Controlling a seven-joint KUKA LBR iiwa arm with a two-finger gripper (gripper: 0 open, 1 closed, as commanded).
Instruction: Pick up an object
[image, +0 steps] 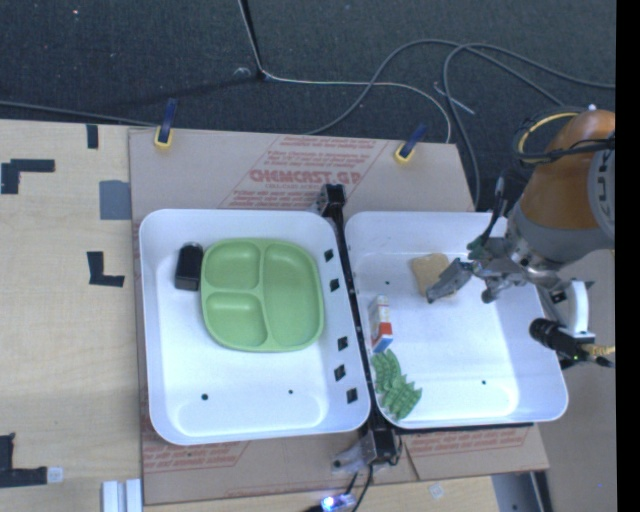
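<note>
Bins first: 2 shallow white plastic bins sit side by side on a brown cardboard sheet. Near the far edge of the right bin lies a tan, flat, soft-edged sponge-like piece, matte and roughly square. The grey two-finger gripper hangs just beside it, fingers spread, pinching nothing. Along that bin's left edge lie a small white-and-red tube and a green knobbly leafy toy. The left bin holds a smooth pale-green 3-compartment plate with a small black block touching its left side.

two white bins, cardboard sheet, cables
</note>
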